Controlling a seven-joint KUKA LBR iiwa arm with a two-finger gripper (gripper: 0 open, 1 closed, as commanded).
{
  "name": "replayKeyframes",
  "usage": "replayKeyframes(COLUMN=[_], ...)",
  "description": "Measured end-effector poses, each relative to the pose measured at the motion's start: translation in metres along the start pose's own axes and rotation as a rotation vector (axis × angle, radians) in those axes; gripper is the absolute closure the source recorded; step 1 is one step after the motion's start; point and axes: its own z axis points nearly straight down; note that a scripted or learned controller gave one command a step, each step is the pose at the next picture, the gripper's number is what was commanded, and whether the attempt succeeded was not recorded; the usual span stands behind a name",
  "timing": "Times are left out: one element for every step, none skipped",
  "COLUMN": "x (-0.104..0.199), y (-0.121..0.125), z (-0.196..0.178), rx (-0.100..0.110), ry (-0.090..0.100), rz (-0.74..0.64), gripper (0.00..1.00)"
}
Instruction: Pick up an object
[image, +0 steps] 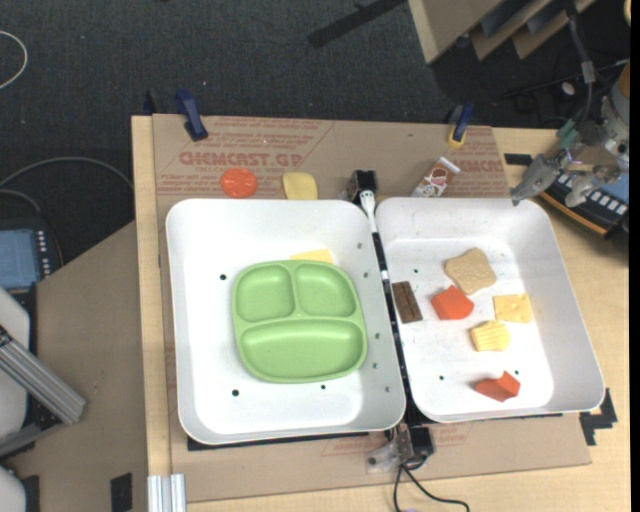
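The right bin (560, 300) holds several toy foods: a tan bread slice (470, 270), an orange-red chunk (453, 303), a brown chocolate bar (405, 301), a yellow cheese square (513, 308), a ridged yellow piece (490, 337) and a red wedge (497, 386). My gripper (545, 178) hangs at the upper right, just beyond the right bin's far right corner and well away from every item. Nothing is seen in it.
In the left bin (190, 300) lies a green divided plate (298, 320), and a yellow piece (312, 257) pokes out behind it. Behind the bins on the cardboard lie an orange disc (239, 183), a yellow lump (299, 186), a black object (362, 184) and a wrapper (435, 180).
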Motion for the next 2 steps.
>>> replayKeyframes(x=[0.075, 0.043], y=[-0.109, -0.121], z=[0.12, 0.181], rx=[0.02, -0.009], ry=[0.009, -0.004], rz=[-0.001, 0.002], gripper=[0.0, 0.0])
